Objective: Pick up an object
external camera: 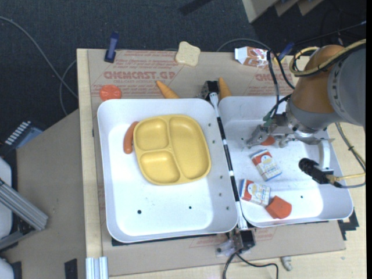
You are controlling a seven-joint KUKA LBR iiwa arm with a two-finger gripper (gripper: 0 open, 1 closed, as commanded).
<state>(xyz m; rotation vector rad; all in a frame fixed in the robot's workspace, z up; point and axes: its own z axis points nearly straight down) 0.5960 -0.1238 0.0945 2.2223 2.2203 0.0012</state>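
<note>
Claw [266, 137] is low in the right bin [334, 208]; whether it is apart or together cannot be determined. The nearest pickable item, a small carton [266, 165], lies just below the claw, apart from it.

Risk: closing here likely grips nothing.

Legible writing: "CHEMCAST" on the bench board [139, 72]; carton print unreadable.

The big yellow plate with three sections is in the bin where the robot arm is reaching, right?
Not quite. The camera view shows the yellow three-section plastic plate in the left white bin. The gripper is reaching into the right white bin, above a small white and red carton.
</note>
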